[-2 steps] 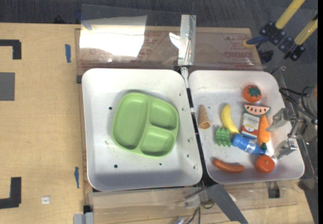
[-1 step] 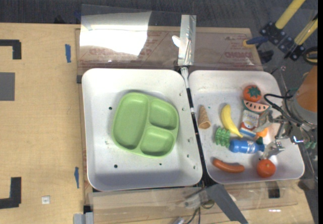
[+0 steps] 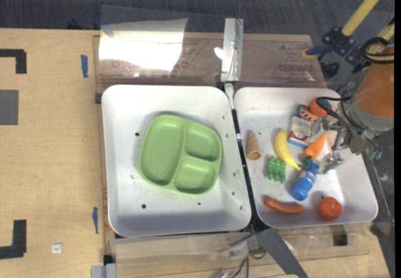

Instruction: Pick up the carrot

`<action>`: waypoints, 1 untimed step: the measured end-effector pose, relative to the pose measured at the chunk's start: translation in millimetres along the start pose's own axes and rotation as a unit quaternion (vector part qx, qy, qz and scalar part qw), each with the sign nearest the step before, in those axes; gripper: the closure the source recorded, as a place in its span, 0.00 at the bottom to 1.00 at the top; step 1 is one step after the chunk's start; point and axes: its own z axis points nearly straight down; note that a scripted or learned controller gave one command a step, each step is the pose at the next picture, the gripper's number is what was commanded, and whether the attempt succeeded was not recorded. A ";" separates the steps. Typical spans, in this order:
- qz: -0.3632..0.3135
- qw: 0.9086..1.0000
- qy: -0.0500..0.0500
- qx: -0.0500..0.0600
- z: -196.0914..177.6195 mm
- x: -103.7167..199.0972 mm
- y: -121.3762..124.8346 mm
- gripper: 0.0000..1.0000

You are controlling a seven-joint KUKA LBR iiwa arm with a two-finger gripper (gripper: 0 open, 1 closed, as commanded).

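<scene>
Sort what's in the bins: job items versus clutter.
Job: carrot; gripper, right beside the carrot in the right bin.

Just lying about: banana, blue bottle, tomato, sausage, ice cream cone, green toy, green divided plate in the left bin.

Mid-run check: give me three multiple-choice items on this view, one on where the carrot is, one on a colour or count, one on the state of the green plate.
1. The carrot lies in: A the right bin, B the left bin, C the bench.
2. The bottle is: A red, B blue, C yellow.
3. The green plate sits: A flipped over, B on edge, C flat with its hollows up.

Answers: 1 A, it lies by the gripper in the right bin. 2 B, its body is blue. 3 C, three compartments face the camera in the left bin.
</scene>
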 end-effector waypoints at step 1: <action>-0.011 1.000 0.000 0.000 0.0 -41.0 25.3 0.00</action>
